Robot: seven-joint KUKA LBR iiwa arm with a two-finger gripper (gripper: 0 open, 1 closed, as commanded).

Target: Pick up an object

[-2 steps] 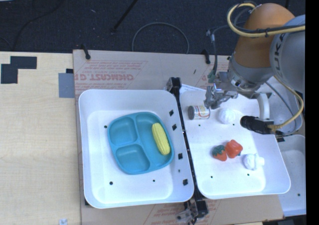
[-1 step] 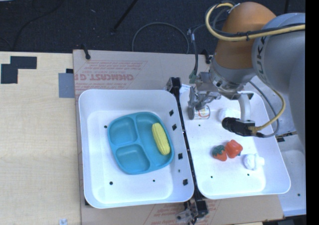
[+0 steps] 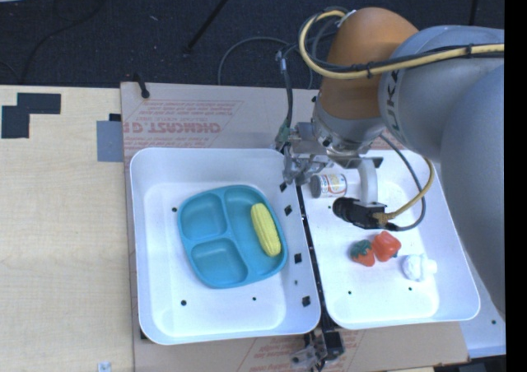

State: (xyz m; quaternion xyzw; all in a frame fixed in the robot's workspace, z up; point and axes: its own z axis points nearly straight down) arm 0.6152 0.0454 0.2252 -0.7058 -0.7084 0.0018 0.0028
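My gripper (image 3: pixel 298 169) hangs low over the divider between the two bins, near their far edge. A small can with a white and orange label (image 3: pixel 333 185) lies just right of it in the right bin (image 3: pixel 449 300). A red and orange toy vegetable with a green stem (image 3: pixel 375 248) and a small white object (image 3: pixel 417 267) rest further forward in that bin. In the left bin (image 3: pixel 156 304) a blue divided plate (image 3: pixel 216 251) carries a yellow corn cob (image 3: pixel 265 228) along its right side. I see nothing held in the gripper.
The grey arm with its orange band (image 3: pixel 366 49) covers the right bin's far right corner. A black fitting (image 3: pixel 357 211) with a yellow cable hangs from the wrist over the right bin. Cardboard (image 3: pixel 189 119) lies under both bins.
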